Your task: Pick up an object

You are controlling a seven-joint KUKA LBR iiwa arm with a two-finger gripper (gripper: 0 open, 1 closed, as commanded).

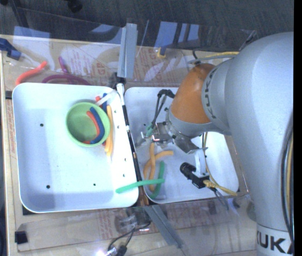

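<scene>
Pincer (152,134) low inside the right bin (140,104), near the bin's left wall, wrist and orange band above it. Open or closed: cannot tell from this angle (my own wrist covers the tip).

Nothing seen gripped.

Nearest candidates for picking:
- Orange curved strips (158,155), just below my pincer in the view, on the same bin's floor. They look close to the tip, but I cannot tell whether they touch it.
- Green rod (140,184), further below and slightly to the view's left of my pincer. It lies across the rim between the two bins, one end in the left bin (44,159), the other bending up beside the orange strips.

Well apart from my pincer, to the view's left:
- Green bowl (79,122), upright in the left bin, with a red curved strip (94,119) resting inside.
- An orange strip (108,135) against the bowl's near side, between the bowl and the dividing rim.

Beyond the left bin, on the bench: a purple hose (65,79) and an orange-red tube (31,73), both far from my pincer.
</scene>
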